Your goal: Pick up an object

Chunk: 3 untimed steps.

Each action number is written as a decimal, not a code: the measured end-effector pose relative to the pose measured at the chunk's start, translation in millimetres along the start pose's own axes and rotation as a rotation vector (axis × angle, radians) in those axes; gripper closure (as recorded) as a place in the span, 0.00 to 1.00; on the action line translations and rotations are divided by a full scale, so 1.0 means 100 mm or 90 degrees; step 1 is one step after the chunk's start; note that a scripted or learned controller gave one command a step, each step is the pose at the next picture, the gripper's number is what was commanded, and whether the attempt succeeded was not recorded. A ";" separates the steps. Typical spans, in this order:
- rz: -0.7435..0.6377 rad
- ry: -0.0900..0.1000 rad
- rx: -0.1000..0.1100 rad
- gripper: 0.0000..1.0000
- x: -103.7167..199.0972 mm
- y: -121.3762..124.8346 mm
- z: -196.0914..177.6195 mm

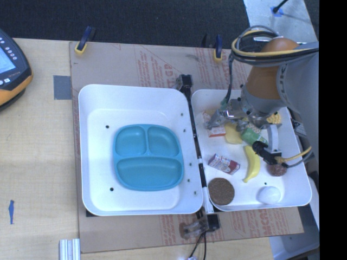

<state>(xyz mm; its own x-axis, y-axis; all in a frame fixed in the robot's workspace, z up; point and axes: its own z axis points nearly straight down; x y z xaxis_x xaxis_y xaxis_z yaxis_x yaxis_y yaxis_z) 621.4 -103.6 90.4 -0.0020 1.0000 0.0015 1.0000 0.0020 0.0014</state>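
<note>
Though its jaws' state is untellable, gripper (238,118) low over right bin (295,196) clutter beside banana (252,166).

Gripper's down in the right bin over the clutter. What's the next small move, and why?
Probably a short straight lift to check the grasp. The gripper sits low in the right white bin among a pale yellow chunk and a green piece, and the wrist hides whether anything is caught. The yellow banana and round brown disc lie apart, untouched.
</note>
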 end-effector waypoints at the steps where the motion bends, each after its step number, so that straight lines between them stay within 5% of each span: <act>1: -0.002 -0.001 0.001 0.00 0.03 0.37 -0.05; 2: 0.001 -0.003 -0.002 0.00 -0.38 0.35 -0.78; 3: -0.002 -0.002 0.001 0.00 -0.56 0.35 -0.23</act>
<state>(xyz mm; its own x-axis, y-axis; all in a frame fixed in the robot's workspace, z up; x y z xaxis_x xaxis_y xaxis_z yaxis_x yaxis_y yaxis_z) 656.7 -159.1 113.4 -0.0044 1.0000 -0.0009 1.0000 0.0044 -0.0001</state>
